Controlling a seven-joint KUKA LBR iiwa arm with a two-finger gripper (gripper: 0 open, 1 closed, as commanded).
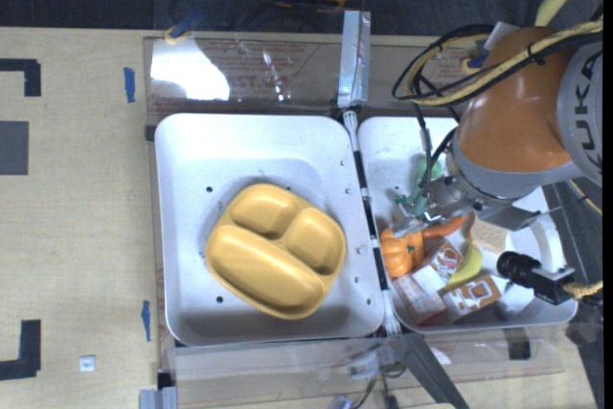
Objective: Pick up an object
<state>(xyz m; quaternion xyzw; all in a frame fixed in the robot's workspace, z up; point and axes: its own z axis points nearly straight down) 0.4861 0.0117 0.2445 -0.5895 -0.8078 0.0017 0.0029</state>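
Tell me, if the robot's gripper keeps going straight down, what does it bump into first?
Probably the pile of small things in the right bin. The gripper points down just above the orange pumpkin toy and the carrot, so one of those likely comes first. Depth is hard to judge from above.

The tool's fingers are being hidden beneath the arm's orange band (508, 105), so their state cannot be told. Much of the right bin (383, 144) toward three o'clock is being covered by the arm. The small objects (450, 278) heaped at its six o'clock side are being overlapped and blurred, so most cannot be identified.
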